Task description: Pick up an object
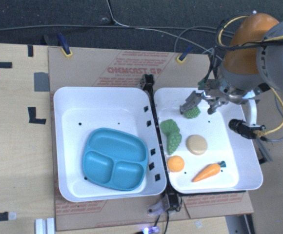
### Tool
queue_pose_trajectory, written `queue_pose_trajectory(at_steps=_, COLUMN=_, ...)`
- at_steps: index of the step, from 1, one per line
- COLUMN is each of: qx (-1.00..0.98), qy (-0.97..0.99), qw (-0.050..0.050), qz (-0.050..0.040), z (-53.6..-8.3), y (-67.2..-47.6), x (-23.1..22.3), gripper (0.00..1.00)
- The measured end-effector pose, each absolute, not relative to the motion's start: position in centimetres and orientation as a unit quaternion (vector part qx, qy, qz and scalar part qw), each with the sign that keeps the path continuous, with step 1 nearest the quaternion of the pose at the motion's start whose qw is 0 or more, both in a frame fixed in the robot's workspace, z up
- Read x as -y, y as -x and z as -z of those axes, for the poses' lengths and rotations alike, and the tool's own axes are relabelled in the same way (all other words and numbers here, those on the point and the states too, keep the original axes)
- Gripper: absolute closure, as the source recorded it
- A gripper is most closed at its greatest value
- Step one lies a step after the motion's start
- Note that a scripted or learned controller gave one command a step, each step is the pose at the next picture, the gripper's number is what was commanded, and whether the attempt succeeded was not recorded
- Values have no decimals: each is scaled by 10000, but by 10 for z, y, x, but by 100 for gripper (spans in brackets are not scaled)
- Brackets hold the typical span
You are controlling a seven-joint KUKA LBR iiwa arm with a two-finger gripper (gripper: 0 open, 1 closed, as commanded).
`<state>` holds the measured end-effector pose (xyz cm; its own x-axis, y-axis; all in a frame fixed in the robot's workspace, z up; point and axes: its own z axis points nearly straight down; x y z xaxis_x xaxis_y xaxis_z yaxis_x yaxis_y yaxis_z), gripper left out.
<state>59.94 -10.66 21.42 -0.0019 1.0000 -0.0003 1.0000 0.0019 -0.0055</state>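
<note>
A blue tray lies in the left bin. In the right bin sit greens, an orange, a bun and a carrot. My gripper hangs over the far end, fingers apart, a small broccoli at the left fingertip, not clamped.

My light wooden surface, brown printed cardboard sheet lying flat on it, two white bins, left bin and right bin, touching side by side on the cardboard, black tape marks at my left
</note>
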Motion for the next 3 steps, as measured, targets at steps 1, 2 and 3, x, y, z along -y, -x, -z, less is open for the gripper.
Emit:
queue_pose_trajectory(at_steps=1, qx=7075, qy=7067, qw=15, qz=-22, z=-159, y=-608, x=110, gripper=0)
queue_pose_trajectory(at_steps=2, qx=7076, qy=7066, qw=24, qz=-25, z=-97, y=-600, x=106, gripper=0)
queue_pose_trajectory(at_steps=3, qx=7083, qy=7059, qw=13, qz=-12, z=-110, y=-601, x=105, gripper=100)
